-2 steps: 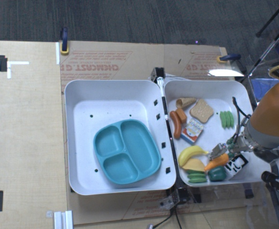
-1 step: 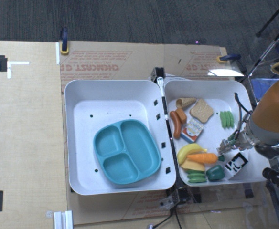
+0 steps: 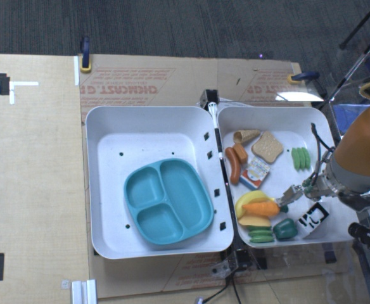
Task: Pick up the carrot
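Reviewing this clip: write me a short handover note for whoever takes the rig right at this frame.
Gripper: low in the right bin, tips right beside the carrot's right end; whether it has closed on anything cannot be told.
Carrot: lying in the right bin's lower left part, on top of the banana, with a green cucumber and green pepper just below it.
Left bin: holds a teal divided plate.
Done: approach to the carrot.
Left: secure the grasp and lift the carrot; it is not yet raised.

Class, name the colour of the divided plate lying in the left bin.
The divided plate is teal blue, seen clearly in the camera view.
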`<state>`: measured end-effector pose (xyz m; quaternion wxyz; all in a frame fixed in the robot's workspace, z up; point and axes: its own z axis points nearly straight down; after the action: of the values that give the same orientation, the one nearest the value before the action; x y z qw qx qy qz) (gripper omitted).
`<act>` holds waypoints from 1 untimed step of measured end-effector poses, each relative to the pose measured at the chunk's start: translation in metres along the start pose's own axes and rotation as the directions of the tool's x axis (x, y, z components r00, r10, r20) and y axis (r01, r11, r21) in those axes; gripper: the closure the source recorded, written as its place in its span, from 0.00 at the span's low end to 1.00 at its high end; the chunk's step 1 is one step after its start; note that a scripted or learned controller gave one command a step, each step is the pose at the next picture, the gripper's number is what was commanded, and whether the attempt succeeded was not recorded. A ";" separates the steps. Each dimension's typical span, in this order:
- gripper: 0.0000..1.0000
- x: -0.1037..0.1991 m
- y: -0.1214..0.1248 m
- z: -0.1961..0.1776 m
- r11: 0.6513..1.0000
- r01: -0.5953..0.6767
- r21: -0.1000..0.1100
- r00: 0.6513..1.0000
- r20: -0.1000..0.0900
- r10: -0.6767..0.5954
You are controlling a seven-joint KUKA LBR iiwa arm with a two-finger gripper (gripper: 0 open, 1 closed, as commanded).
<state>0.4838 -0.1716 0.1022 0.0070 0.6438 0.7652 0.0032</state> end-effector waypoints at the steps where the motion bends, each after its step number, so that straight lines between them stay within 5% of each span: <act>1: 0.00 0.069 0.008 0.010 1.000 0.028 0.008 1.000 -0.004 -0.028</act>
<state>0.4804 -0.1022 0.0922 0.0031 0.6332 0.7740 0.0013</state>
